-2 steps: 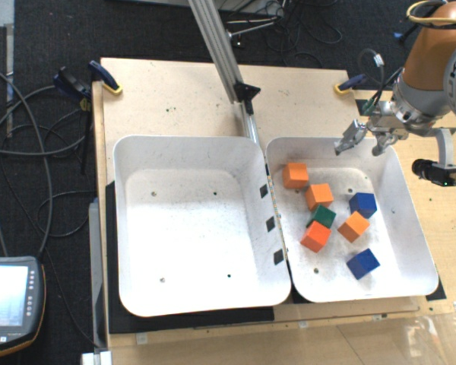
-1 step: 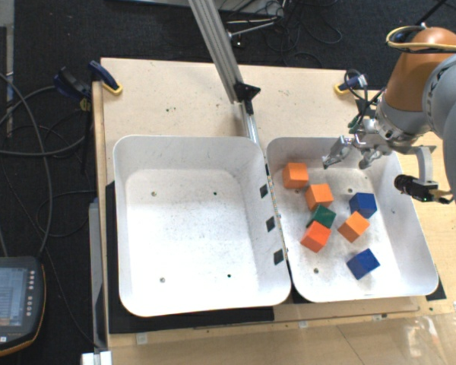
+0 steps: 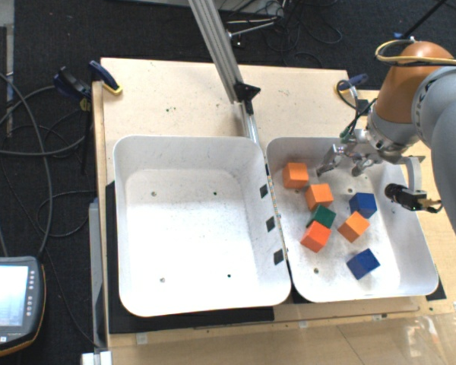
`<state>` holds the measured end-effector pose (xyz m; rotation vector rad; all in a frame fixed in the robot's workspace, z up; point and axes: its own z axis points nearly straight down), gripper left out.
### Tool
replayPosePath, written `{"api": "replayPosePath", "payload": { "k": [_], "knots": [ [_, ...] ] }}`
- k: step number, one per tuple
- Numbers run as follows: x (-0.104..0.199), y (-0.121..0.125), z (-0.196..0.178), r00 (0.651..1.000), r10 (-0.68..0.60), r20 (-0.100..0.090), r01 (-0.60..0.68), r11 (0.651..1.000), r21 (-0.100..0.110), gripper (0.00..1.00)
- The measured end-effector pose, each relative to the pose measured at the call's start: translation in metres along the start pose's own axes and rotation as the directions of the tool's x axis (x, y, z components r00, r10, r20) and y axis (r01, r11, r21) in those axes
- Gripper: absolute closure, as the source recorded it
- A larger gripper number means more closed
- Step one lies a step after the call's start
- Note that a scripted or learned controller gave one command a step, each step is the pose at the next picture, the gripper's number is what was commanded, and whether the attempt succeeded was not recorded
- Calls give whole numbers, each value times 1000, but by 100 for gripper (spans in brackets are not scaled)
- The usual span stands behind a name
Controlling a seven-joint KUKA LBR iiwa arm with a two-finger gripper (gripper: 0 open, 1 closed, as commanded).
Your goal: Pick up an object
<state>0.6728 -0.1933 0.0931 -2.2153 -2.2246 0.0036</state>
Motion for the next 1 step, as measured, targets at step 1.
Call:
{"api": "replayPosePath", "payload": {
  "k": [1],
  "knots": [
    [0, 2, -14, 1000, -1, 2, 1, 1000, -7, 100]
  ]
}}
